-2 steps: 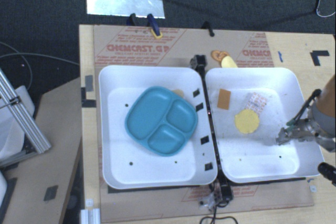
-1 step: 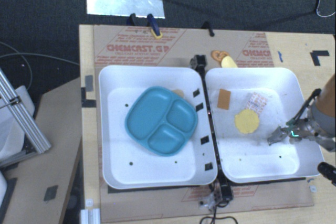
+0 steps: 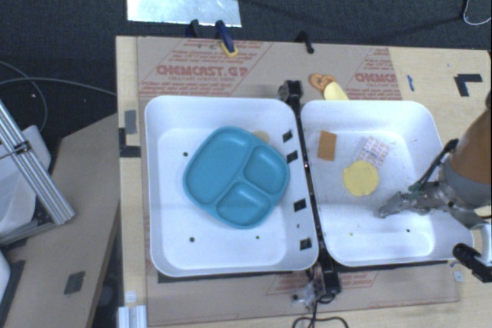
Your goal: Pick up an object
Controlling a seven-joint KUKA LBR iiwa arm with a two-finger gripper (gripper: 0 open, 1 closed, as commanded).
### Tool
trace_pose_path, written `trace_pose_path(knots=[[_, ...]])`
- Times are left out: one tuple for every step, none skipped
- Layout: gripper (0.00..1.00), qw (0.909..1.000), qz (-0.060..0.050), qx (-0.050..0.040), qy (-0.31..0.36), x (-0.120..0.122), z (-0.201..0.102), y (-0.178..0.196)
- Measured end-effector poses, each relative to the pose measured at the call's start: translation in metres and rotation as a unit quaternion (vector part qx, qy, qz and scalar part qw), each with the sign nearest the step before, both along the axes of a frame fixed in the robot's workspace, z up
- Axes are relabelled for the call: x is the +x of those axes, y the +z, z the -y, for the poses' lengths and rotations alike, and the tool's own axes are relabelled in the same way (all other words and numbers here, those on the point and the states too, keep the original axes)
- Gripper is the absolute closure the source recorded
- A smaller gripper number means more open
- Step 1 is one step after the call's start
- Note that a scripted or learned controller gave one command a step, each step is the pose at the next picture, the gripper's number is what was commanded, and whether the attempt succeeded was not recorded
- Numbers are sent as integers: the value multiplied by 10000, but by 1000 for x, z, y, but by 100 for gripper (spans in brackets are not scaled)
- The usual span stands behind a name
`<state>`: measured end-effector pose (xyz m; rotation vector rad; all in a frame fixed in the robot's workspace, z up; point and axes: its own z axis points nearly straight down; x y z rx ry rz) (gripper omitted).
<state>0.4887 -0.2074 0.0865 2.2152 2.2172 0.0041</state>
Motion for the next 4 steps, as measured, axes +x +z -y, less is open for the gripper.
trace_pose_path(knots=[[100, 10000, 50, -27, 7, 3, 2, 14], [100, 10000, 56, -29, 15, 3, 2, 24], [100, 10000, 25, -10, -4, 2, 1, 3], [100, 10000, 27, -8, -2, 2, 1, 3]])
